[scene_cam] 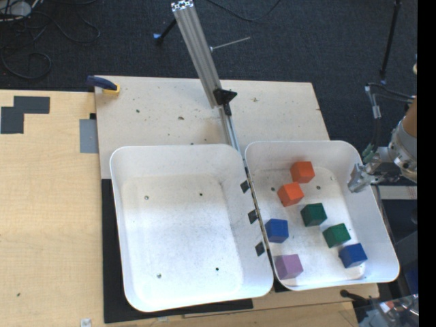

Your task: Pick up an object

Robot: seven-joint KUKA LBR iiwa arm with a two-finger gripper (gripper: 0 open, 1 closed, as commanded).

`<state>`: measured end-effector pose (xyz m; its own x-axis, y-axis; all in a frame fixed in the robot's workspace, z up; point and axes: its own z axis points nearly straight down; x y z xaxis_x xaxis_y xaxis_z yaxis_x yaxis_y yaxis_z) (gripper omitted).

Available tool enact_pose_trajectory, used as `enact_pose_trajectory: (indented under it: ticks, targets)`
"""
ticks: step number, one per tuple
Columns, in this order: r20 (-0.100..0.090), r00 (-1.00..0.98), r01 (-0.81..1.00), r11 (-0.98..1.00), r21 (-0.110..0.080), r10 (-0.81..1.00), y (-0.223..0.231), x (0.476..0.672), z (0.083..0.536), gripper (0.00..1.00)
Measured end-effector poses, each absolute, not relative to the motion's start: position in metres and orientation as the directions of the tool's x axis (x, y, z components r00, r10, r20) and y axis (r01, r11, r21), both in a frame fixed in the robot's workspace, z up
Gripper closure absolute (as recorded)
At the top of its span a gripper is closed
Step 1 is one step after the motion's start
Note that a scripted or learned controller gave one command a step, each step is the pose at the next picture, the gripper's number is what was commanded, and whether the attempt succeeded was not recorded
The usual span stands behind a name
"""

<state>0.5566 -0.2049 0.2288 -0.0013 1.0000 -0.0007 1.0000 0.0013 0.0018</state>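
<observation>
At the right edge of the frame we see little of the arm: a grey and tan stretch is cut off by the border, and the gripper [359,180] juts out from it over the right rim of the right bin [320,147]. It is small and blurred, and we cannot tell what state it is in. We see no block against it.

The right bin is a shallow white tray with rounded corners and a glossy raised lip. In it lie seven small cubes with matte faces and soft edges. Two orange blocks [302,172] sit close together toward the upper middle of the bin, one slightly lower and to the left. Two dark green blocks [313,214] lie below them, the second further down and to the right. One blue block [276,230] sits near the bin's left wall; another blue block [353,255] rests at the lower right corner. A pale purple block [288,266] lies at the lower left.

The left bin [136,157] is the same white tray, its floor speckled with fine dark marks. A ribbed aluminium rail [197,46] runs diagonally from the top of the frame down to the seam between the bins, where small black clips partly hide the rims. The bench [163,107] is pale, scuffed board.
</observation>
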Motion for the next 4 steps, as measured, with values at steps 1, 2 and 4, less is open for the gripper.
enact_pose_trajectory:
  ticks: [1,2,4]
  targets:
    - [-0.001,-0.003,1.0,0.003,0.003,1.0,-0.206,0.557,0.273,1.0]
    - [0.002,-0.005,1.0,0.005,-0.001,1.0,-0.156,0.566,0.277,1.0]
    - [0.003,-0.005,1.0,0.005,-0.004,1.0,-0.05,0.57,0.275,1.0]
